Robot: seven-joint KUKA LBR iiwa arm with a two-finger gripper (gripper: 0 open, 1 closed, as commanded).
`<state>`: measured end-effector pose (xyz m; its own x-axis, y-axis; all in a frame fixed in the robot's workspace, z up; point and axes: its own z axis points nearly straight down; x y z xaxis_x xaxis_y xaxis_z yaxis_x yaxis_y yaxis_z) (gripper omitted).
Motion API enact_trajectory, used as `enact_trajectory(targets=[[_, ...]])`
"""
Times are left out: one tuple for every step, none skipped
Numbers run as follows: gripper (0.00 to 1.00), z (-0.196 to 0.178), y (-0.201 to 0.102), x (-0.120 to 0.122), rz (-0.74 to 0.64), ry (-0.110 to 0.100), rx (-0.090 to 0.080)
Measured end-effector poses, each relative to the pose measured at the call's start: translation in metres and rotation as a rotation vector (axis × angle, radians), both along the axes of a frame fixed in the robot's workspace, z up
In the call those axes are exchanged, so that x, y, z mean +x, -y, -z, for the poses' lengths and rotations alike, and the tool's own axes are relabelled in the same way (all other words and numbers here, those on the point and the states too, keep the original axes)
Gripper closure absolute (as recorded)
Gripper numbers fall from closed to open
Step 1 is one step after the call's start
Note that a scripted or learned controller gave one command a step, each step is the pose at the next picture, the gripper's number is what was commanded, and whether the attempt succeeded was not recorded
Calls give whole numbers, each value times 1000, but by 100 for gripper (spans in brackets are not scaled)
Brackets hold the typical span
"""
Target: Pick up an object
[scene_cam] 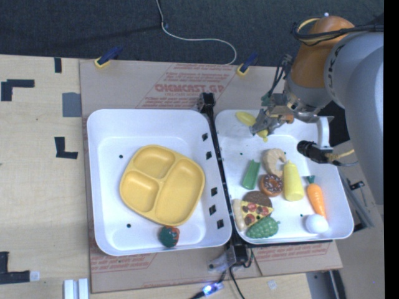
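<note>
Over the right bin's (346, 228) far left corner the gripper (260, 127) hangs low, how far its pincer is parted I cannot tell. Just beside it lies a yellow banana (244, 117), long axis running left-right, slightly tilted.

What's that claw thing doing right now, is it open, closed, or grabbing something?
Gripper: low over the far end of the right bin, beside a yellow toy; whether it is open, shut or holding anything cannot be told.

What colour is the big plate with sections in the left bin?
Yellow. The divided plate shows plainly in the camera view, lying in the left bin.
</note>
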<state>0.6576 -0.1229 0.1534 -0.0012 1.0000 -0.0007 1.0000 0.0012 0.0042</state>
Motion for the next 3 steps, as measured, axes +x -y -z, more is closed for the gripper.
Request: enact_trajectory(targets=[[100,-64,0,0,-1,1,0],[100,-71,0,1,0,-5,1],[100,-80,-45,-21,-4,-7,2]])
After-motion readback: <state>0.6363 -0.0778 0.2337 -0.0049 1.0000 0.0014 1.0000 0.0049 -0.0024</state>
